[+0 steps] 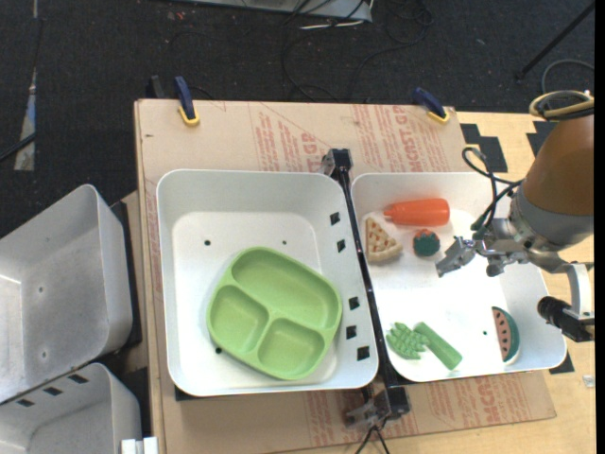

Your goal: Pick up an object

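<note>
- The end effector hangs over the right bin, its dark fingers pointing toward the bin's middle; whether they are spread or pressed together cannot be told from this angle, and nothing shows between them.
- Nearest to it lies a small dark green toy, just beside a waffle-patterned wedge and below an orange carrot.
- Nearer the front edge lie a green leafy piece and a watermelon slice, well apart from each other.
- The left bin holds a green divided tray.
- These look like light, stiff plastic play food, likely smooth and prone to slip or roll.
- The carrot probably suits a grasp across its narrow middle; the small green toy is closest, but its rounded form may squirt out of a pinch.
</note>
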You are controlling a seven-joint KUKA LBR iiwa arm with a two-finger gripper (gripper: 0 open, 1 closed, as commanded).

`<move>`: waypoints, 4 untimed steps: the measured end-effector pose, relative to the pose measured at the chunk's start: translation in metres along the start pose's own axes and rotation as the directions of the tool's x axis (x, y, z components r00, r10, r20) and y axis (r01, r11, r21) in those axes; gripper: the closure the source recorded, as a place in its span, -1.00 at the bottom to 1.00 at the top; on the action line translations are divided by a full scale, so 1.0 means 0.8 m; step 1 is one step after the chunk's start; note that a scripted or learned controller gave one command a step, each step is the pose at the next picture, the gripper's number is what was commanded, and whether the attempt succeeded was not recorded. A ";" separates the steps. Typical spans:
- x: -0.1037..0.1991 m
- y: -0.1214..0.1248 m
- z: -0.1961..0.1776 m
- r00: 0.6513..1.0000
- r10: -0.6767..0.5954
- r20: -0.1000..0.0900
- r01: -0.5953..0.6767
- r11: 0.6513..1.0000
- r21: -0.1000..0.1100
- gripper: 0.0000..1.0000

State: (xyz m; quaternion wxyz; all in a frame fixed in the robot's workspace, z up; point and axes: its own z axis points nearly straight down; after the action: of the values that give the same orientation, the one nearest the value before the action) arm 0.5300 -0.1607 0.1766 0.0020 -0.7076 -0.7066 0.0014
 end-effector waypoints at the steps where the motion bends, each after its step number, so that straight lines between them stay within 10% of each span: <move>1: 0.000 -0.009 0.078 1.000 0.001 -0.001 -0.001 1.000 0.002 -1.00; 2: 0.000 -0.006 0.061 1.000 0.001 0.001 -0.001 1.000 -0.006 1.00; 4: -0.002 -0.009 -0.061 1.000 -0.004 0.003 0.004 1.000 -0.010 1.00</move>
State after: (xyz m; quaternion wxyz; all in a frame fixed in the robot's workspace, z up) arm 0.5228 -0.1623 0.2255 -0.0028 -0.7061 -0.7081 -0.0011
